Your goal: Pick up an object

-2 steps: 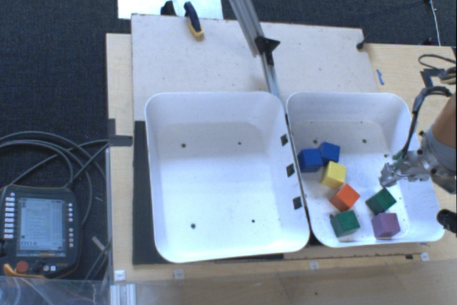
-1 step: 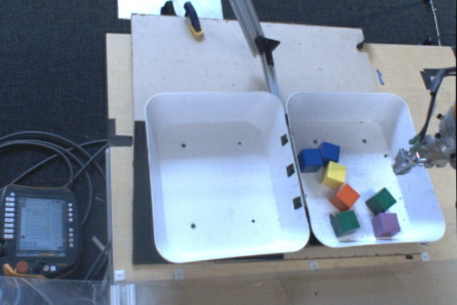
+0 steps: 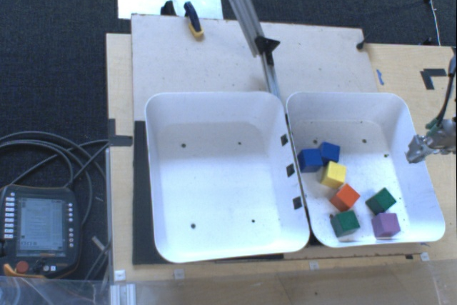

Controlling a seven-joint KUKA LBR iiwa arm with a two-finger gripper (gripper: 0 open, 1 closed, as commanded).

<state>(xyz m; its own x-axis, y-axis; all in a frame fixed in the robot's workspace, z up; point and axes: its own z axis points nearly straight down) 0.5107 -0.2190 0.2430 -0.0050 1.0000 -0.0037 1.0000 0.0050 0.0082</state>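
Observation:
The right bin [image 3: 357, 105] holds several small cubes. Two blue cubes [image 3: 310, 159] [image 3: 330, 151] touch each other near its left wall. Below them lie a yellow cube [image 3: 333, 173] and an orange cube [image 3: 345, 197]. Two green cubes [image 3: 345, 223] [image 3: 380, 201] and a purple cube [image 3: 385, 224] sit toward the front. A grey metal part of the arm's gripper [image 3: 426, 144] pokes in at the right edge, over the right bin's right rim, well apart from every cube.
The left bin [image 3: 214, 182] stands beside the right one on the wooden bench. A slanted aluminium pole [image 3: 243, 3] crosses the back board. A clamp with a yellow handle [image 3: 193, 19] lies at the back. A teach pendant [image 3: 39, 225] with cables sits on the floor at left.

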